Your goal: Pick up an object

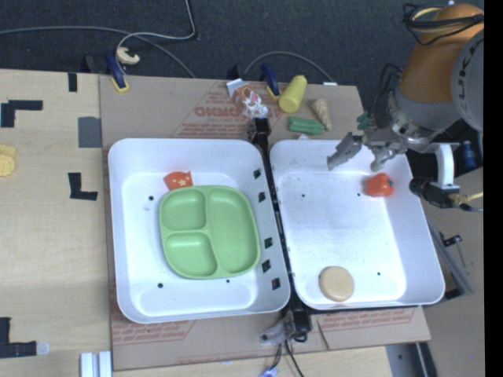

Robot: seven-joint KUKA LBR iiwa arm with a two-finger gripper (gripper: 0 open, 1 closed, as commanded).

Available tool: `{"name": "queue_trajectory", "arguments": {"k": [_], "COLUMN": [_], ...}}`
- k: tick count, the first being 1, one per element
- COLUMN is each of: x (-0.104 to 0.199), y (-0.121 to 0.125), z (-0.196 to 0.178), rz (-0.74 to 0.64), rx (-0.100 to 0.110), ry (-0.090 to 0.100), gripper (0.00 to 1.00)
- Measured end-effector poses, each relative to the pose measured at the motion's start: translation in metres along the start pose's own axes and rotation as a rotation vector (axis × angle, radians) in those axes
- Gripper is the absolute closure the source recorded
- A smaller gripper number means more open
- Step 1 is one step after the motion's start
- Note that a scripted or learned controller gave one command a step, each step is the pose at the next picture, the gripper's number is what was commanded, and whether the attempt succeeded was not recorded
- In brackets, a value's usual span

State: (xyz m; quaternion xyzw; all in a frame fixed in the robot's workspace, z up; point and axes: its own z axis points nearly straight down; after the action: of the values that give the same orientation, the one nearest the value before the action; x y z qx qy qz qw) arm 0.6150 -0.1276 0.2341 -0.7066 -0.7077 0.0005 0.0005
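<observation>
Hand [363, 154] spread open, empty, above right bin [409, 285] | nearest: red object [379, 184] just beside | straddle it, descend, then close

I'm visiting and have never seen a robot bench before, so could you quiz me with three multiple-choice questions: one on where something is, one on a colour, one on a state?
1. Where does the divided plate lie?
A. left bin
B. right bin
C. on the cardboard

2. What colour is the small object nearest the pincer?
A. blue
B. red
C. white

3. How do the pincer's fingers stand?
A. shut on the red object
B. shut on the round disc
C. open, holding nothing

Answers: 1 A, it fills the left bin. 2 B, the object is red. 3 C, the fingers are spread apart over the right bin, with the red object beside them.
</observation>
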Motion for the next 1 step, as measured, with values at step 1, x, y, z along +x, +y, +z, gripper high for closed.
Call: {"name": "queue_trajectory", "arguments": {"k": [1], "x": [-0.0908], "y": [0.0123], "z": [0.0730], "rz": [0.002], "rx": [0.001], "ry": [-0.001], "gripper": [0.00]}}
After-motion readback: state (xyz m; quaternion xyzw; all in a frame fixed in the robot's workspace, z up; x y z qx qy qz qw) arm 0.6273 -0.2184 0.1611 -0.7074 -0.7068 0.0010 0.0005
